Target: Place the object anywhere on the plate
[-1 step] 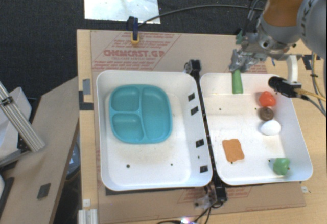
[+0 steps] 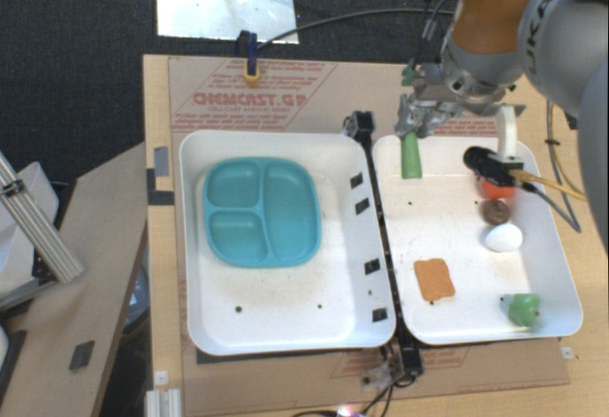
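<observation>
From the camera view, the hand (image 2: 416, 125) hangs over the far left corner of the right bin (image 2: 457, 215), with a green stick-shaped object (image 2: 411, 156) standing upright directly beneath it. The top of the stick appears to sit between the fingers, so the hand looks to be pinching it, though the exact contact is small and hard to confirm. I judge the step in hand to be the lift and carry: the stick seems raised or just being raised from the bin. The teal plate (image 2: 262, 212), with its three compartments, lies in the left bin (image 2: 219, 310), well apart from the stick, across the divider between the bins. The next move calls for travelling left over that divider, then lowering and releasing above the plate. Other items, an orange flat piece (image 2: 434, 279), a white egg shape (image 2: 502, 237) and a green lump (image 2: 522, 309), rest in the right bin on the surface (image 2: 190, 87).
</observation>
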### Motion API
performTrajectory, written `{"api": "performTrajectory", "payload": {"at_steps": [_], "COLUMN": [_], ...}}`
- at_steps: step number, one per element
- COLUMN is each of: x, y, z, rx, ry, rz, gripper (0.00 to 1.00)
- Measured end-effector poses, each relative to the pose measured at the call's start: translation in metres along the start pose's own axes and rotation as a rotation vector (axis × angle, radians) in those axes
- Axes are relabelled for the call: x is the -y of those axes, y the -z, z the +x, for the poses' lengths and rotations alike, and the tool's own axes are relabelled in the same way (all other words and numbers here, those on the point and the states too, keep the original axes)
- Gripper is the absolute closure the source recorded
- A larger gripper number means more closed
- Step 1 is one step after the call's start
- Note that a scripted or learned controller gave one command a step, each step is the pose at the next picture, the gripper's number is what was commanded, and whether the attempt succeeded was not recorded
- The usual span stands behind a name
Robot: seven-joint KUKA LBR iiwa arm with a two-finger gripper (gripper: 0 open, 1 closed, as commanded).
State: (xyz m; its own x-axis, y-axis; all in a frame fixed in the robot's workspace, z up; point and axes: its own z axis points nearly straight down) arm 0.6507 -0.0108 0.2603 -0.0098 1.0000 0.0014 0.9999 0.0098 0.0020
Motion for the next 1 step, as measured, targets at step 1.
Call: {"api": "performTrajectory", "payload": {"at_steps": [1], "x": [0.006], "y": [-0.0218], "z": [0.0536], "rx": [0.0], "ry": [-0.001], "rz": [0.001], "gripper": [1.0]}}
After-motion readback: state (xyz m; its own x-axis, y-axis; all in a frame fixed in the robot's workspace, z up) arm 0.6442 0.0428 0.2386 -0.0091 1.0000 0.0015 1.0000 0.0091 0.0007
